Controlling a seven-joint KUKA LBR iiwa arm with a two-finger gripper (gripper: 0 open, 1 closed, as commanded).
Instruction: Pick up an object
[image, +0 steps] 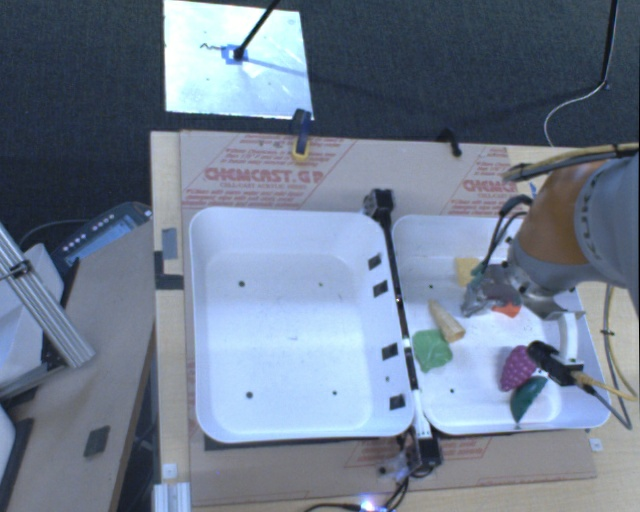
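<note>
Arm: we see the grey arm (585, 225) with its orange band entering from the right, bent down over the right bin (425, 245)
Gripper: we find the gripper (487, 297) low in the right bin, near its middle; whether it is parted or closed we cannot tell, since the wrist hides its tips
Orange piece: a small orange object (508, 310) shows just beside the gripper; we cannot tell whether it is gripped or merely lying there
Yellow block: a pale yellow piece (466, 268) lies just behind the gripper, toward the bin's far wall
Cone: a tan cone (446, 321) lies left of the gripper, near it but apart
Green lump: a light green object (433, 350) sits close by the cone, near the bin's left wall
Grapes: a purple bunch (516, 367) lies toward the near right; a dark green object (526, 397) is just beside it
Left bin: we see the left bin (215, 235) alongside, its rim touching the right one's
</note>
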